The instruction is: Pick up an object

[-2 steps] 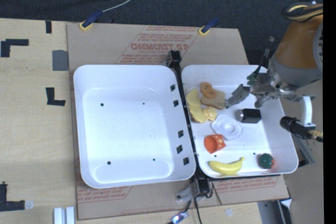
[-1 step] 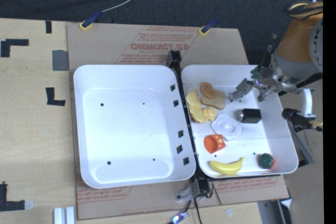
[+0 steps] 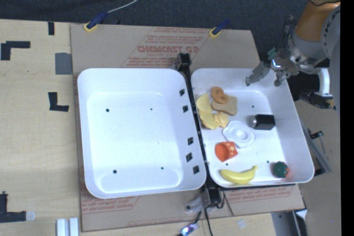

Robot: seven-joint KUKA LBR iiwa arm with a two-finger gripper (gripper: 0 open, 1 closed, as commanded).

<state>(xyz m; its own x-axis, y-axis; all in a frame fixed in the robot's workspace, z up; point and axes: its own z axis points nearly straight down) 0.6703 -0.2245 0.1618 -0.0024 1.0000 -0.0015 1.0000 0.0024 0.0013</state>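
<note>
The right bin (image 3: 293, 113) holds several small items. A brown pretzel-like piece (image 3: 219, 95) lies on a tan slice (image 3: 227, 105) beside yellow peeled-banana pieces (image 3: 206, 112). A black block (image 3: 263, 121) sits mid-bin, a white fried egg (image 3: 239, 134) below it, an orange-red cup (image 3: 225, 151), a yellow banana (image 3: 239, 175) and a green-and-red ball (image 3: 280, 169) near the front. My gripper (image 3: 266, 75) hovers over the bin's far right corner, fingers spread open, nothing between them.
The left bin (image 3: 91, 119) stands beside the right one on a cardboard sheet (image 3: 160, 47). Black clips (image 3: 191, 141) line the seam between the bins. A cable (image 3: 133, 0) runs across the dark floor behind.
</note>
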